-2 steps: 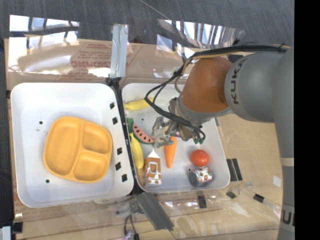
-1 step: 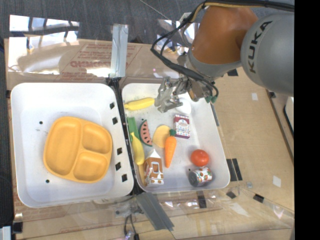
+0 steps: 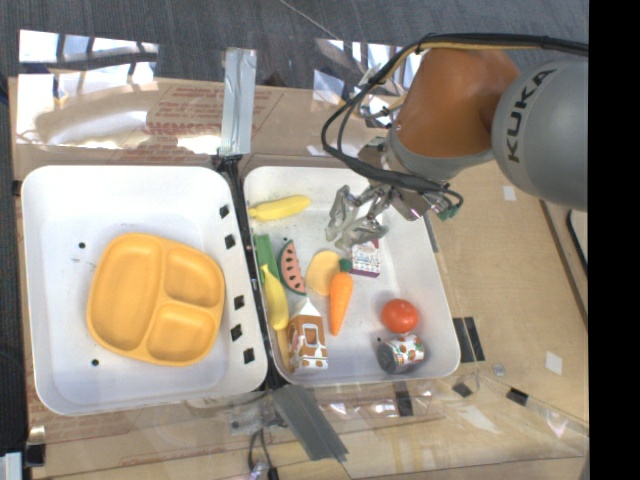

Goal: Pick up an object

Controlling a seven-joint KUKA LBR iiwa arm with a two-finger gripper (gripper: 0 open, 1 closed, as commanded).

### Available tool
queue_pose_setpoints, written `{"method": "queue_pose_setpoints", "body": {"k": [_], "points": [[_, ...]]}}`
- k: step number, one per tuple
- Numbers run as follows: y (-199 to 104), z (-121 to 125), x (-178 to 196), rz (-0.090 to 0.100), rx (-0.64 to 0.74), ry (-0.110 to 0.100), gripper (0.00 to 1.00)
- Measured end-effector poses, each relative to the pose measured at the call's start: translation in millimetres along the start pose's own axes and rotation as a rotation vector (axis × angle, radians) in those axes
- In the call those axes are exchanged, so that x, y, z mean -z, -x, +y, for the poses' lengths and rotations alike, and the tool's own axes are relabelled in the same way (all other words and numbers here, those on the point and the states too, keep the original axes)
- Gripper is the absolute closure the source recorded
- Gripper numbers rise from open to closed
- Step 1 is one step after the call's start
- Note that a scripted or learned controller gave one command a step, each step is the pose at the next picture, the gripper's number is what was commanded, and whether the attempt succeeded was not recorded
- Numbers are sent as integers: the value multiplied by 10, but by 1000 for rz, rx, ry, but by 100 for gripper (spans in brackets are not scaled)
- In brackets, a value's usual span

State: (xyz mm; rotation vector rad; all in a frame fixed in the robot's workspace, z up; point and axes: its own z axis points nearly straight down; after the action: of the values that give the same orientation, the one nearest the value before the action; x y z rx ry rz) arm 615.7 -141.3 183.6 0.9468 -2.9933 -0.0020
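**Arm bent down over the right bin**

The grey arm (image 3: 545, 128) enters from the right, its orange band (image 3: 450, 103) sitting just above the wrist. Black cables (image 3: 345, 118) loop out from the wrist on the side toward the left bin. The metal hand (image 3: 355, 218) points downward over the upper middle of the right bin (image 3: 440, 298), its fingers (image 3: 345, 213) hanging close together. Nothing visible sits between them.
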Motion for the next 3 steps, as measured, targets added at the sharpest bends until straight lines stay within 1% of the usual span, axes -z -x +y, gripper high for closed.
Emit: {"method": "queue_pose_setpoints", "body": {"k": [1, 2, 3], "points": [[7, -1, 12, -2, 0, -1, 0], [-125, 564, -794, 0, 56, 3, 0], [-30, 637, -895, -4, 46, -3, 0]]}}
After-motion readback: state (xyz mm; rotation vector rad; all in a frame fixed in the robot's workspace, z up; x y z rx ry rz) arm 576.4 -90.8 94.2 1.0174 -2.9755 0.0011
